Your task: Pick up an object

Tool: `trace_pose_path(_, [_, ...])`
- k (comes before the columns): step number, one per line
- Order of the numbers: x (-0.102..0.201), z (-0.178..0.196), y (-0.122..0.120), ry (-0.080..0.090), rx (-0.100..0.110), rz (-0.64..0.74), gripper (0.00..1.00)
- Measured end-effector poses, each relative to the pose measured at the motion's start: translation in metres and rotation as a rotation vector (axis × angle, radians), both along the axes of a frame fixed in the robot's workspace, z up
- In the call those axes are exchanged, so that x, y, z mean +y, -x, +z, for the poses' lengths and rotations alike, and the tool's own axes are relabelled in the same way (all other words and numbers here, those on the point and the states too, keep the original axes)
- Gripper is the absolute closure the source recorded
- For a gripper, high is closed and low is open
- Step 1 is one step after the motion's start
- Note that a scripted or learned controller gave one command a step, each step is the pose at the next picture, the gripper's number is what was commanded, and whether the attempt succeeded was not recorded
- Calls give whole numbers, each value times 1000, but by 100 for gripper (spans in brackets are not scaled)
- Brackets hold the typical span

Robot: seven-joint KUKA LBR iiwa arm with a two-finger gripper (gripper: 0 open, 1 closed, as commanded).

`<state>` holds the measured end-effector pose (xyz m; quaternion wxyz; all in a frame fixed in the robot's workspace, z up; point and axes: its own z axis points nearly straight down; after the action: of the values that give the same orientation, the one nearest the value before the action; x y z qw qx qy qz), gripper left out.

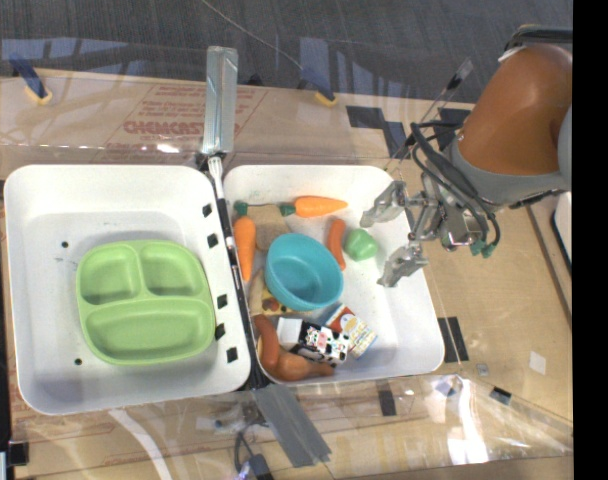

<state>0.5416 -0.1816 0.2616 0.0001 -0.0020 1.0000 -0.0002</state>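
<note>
**Hovering at the right bin's edge, jaws spread and bare**

Sitting in the left bin, a green divided tray lies flat. In the right bin, one carrot lies along the left wall, long axis running near to far. A teal bowl sits in the middle. Behind it a second carrot lies crosswise, tip pointing right, with a third carrot and a green ball nearby. A printed carton lies at the front. The gripper hangs over the right side, jaws apart, holding nothing.
</note>
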Motion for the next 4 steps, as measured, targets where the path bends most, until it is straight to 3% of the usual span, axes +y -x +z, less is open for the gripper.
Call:
trace_pose_path(1, [44, 16, 30, -1, 0, 369, 0])
trace_pose_path(2, [74, -96, -29, -5, 10, 213, 0])
trace_pose_path(3, [74, -132, -29, 1, -7, 66, 0])
trace_pose_path(4, [82, -158, -38, 4, -21, -234, 0])
